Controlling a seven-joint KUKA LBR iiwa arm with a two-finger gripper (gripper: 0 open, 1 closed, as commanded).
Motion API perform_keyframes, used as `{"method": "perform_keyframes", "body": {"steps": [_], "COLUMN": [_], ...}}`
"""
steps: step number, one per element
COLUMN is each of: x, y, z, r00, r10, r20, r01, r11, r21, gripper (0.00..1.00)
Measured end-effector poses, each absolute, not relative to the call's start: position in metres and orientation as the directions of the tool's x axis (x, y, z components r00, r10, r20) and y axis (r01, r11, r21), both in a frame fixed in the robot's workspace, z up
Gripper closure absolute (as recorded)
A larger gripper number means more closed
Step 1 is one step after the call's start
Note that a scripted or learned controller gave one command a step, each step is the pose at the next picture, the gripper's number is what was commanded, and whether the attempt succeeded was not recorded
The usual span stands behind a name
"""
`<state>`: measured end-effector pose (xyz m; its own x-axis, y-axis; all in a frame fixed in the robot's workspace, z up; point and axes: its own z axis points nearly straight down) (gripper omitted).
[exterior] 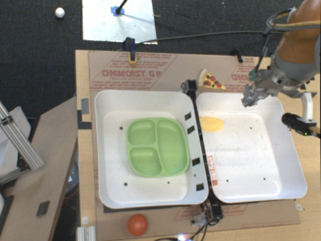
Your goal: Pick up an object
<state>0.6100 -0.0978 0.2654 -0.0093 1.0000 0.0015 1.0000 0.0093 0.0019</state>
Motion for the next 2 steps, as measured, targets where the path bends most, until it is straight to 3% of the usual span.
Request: {"method": "perform_keyframes", "body": {"steps": [1,2], "x": [0.608,0.593], "y": [-0.044,0.006], "z": [0.257,0.24], "r00": [-0.009,-0.009], "r10": [1.0,1.0], "r20": [0.001,0.002], "r01": [1.0,1.0], "r11": [0.009,0.009], "r21": [0.001,-0.001], "gripper": [1.0,1.0]}}
